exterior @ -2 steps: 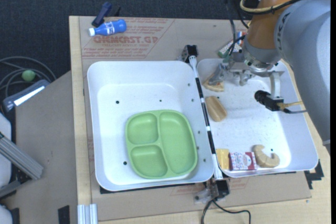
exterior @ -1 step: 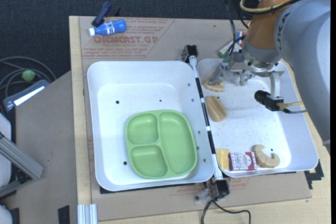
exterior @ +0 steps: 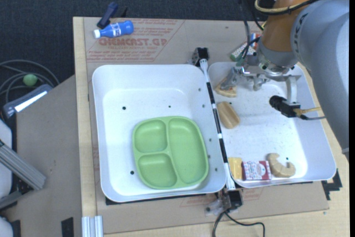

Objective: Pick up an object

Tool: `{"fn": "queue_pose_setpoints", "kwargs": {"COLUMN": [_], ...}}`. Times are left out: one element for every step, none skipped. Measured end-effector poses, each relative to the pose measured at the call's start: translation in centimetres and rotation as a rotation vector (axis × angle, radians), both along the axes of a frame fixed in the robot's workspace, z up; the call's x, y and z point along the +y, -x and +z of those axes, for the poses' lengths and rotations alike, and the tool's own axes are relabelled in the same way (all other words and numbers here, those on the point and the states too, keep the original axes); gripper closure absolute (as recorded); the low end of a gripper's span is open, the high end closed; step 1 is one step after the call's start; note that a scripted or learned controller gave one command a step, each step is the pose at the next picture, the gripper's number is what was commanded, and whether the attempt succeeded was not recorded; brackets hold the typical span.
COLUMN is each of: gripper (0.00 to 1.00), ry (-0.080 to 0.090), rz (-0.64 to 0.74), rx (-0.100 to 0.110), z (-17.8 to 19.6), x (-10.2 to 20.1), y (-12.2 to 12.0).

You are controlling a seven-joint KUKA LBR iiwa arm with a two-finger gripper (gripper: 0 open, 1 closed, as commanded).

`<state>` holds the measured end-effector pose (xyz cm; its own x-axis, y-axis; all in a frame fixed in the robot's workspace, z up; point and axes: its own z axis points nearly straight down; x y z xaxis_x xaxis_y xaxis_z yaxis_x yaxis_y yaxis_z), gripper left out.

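A divided plate [exterior: 169, 151] lies in the left bin [exterior: 105, 86].

- A brown bench [exterior: 166, 36] is seen from above; faded reddish lettering is printed across its far part.
- Two shallow white bins are set on it side by side, the left bin [exterior: 111, 119] and the right bin [exterior: 316, 147] touching along their inner rims.
- A blue and white bottle [exterior: 113, 29] is laid on its side near the far left corner, beside what may be a dark blue clip [exterior: 107, 15].
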<state>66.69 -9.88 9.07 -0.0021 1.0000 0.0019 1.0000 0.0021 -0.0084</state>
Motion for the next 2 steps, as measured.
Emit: {"fn": "queue_pose_setpoints", "kwargs": {"gripper": [0.0,0.0], "ry": [0.002,0.005], "rz": [-0.001,-0.002], "rx": [0.0,0.0], "z": [0.01,0.02], "x": [0.07,0.19], "y": [0.0,0.02]}}
